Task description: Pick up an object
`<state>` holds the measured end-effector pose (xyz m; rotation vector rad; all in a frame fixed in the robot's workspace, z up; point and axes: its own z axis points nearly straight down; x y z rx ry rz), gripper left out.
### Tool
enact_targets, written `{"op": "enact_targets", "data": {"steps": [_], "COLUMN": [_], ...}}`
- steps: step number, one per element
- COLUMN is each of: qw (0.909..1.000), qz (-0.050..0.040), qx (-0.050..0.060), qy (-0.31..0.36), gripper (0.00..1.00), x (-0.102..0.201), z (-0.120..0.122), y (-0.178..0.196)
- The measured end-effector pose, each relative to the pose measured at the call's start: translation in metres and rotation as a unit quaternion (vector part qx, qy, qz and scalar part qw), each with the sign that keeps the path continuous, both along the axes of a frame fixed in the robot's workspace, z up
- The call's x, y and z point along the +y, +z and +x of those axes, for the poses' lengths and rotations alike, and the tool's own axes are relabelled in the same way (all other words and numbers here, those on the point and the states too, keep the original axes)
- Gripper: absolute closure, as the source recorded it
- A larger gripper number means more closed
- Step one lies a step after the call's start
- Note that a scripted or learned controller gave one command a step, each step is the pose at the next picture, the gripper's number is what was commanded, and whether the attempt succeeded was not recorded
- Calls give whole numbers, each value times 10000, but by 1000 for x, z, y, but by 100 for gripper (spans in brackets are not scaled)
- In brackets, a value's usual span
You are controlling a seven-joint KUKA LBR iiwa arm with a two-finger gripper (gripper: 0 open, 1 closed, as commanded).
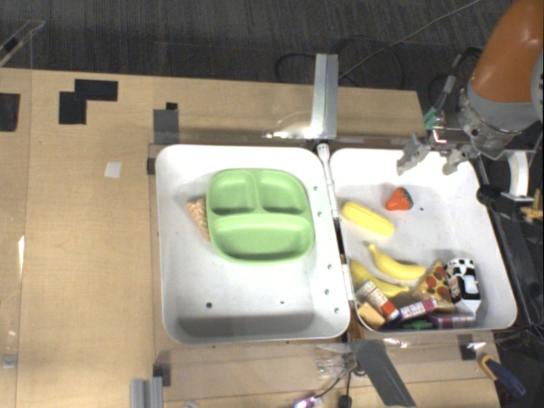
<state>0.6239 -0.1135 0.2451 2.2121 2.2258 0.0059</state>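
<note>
The gripper (431, 155) hangs with its fingers spread and bare over the far edge of the right bin (501, 266). Just nearer than it, on that bin's floor, lies a small red strawberry (399, 200) with green top.

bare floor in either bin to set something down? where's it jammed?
Left white bin: bare strip along the near wall, in front of the green divided plastic plate. Right white bin: bare along the far wall, behind the red toy strawberry and yellow toy corn cob. Crowded: near corner, yellow toy bananas and packets.
</note>
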Motion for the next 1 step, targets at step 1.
{"op": "enact_targets", "data": {"steps": [1], "qw": [10000], "qz": [-6], "qx": [-39], "qy": [33], "gripper": [0], "x": [16], "z": [15], "y": [-155]}}
